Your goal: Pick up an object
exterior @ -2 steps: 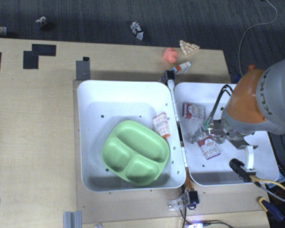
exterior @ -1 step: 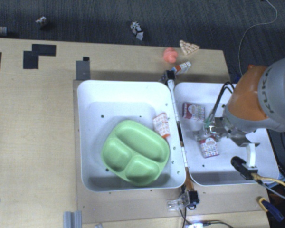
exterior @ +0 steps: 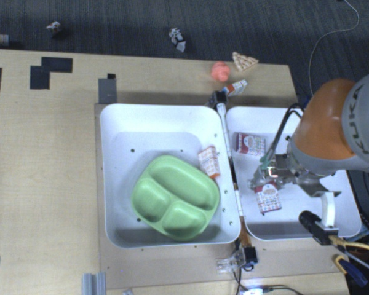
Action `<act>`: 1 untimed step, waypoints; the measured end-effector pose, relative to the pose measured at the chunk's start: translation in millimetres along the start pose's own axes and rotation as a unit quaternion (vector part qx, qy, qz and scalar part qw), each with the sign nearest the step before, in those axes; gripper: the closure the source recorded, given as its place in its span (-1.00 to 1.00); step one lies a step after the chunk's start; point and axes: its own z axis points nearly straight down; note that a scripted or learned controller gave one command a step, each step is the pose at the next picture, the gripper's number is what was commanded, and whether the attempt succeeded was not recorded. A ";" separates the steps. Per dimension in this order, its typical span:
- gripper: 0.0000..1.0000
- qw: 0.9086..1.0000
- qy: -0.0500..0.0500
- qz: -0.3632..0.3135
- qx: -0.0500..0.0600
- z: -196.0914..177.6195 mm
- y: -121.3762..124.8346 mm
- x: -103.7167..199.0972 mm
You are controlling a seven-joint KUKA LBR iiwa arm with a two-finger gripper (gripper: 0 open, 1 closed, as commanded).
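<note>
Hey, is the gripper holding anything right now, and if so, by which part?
Cannot be told. The gripper sits low in the right bin, right at the upper edge of a red-and-white packet, but no grasp is visible.

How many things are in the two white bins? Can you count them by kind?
Green divided plate: 1, in the left bin
Red-and-white packets: 3, one in the left bin, two in the right bin
Total: 4

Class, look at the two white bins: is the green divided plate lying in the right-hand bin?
No. The green divided plate lies in the left bin, while the right bin holds small red-and-white packets.
</note>
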 end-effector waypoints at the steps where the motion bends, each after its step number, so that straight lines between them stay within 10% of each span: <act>1: 1.00 1.000 0.000 -0.001 0.001 0.6 10.7 28.1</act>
